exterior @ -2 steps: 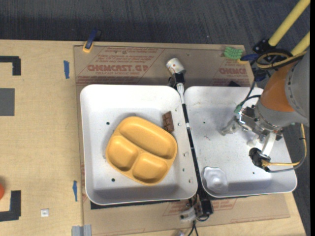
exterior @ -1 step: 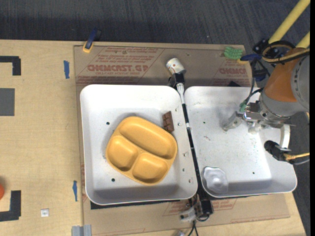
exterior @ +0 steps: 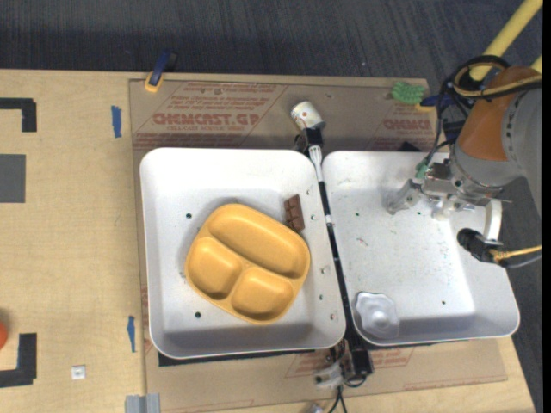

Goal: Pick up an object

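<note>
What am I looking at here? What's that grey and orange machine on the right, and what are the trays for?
A camera fixed above a bench looks down at a slant. The grey and orange machine is a robot arm reaching in from the right; its pincer hangs over the right bin. Its job is to pick something up. The left bin holds a yellow divided plate and a small brown block. A clear plastic item lies in the right bin's near corner. Nothing visible sits between the pincer's tips.
</note>
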Motion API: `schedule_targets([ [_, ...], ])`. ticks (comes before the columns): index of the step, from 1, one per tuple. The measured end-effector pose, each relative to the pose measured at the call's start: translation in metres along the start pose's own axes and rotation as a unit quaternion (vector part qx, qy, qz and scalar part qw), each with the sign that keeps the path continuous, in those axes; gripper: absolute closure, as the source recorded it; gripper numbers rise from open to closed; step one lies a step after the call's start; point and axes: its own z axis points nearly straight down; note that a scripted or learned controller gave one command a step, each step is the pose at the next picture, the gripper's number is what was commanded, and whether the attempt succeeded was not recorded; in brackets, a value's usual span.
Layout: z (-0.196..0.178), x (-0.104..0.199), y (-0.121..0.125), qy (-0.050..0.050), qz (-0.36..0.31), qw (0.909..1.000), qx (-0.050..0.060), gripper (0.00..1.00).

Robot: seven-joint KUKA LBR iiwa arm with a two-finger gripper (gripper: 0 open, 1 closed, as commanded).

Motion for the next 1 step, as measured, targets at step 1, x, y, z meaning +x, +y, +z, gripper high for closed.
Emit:
schedule_targets([
  [1,0.0002,-0.018,-0.1146,0.0,0.153,0.9883,0.001,0.0],
])
